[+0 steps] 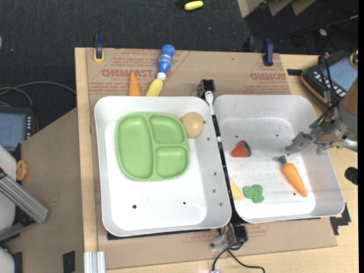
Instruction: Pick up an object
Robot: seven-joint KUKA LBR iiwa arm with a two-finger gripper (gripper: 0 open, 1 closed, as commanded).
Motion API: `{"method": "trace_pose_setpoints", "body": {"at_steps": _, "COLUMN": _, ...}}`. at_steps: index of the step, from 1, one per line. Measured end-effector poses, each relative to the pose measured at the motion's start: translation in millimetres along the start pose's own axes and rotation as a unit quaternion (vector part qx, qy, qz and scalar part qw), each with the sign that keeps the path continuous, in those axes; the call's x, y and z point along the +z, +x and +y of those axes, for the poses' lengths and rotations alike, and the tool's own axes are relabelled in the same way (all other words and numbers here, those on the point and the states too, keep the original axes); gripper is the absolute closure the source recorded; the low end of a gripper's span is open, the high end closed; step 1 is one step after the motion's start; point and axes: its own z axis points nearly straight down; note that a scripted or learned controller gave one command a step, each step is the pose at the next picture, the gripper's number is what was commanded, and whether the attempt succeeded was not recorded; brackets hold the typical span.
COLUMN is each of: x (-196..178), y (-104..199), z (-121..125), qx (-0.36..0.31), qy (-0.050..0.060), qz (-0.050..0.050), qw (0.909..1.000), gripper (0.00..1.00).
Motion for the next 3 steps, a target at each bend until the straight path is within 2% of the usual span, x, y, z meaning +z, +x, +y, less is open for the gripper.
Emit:
{"method": "trace_pose_setpoints", "body": {"at_steps": 1, "x": 77, "y": 0, "z": -27, "qx": -0.001, "qy": 0.003, "qz": 0.003, "qw": 1.0, "gripper": 0.0}}
{"method": "trace_pose_setpoints", "body": {"at_steps": 2, "x": 63, "y": -1, "z": -25, "qx": -0.001, "qy": -0.001, "qz": 0.0, "qw": 1.0, "gripper": 1.0}}
{"method": "trace_pose_setpoints", "body": {"at_steps": 3, "x": 74, "y": 80, "z": -15, "qx": -0.005, "qy": 0.003, "qz": 0.004, "qw": 1.0, "gripper": 1.0}}
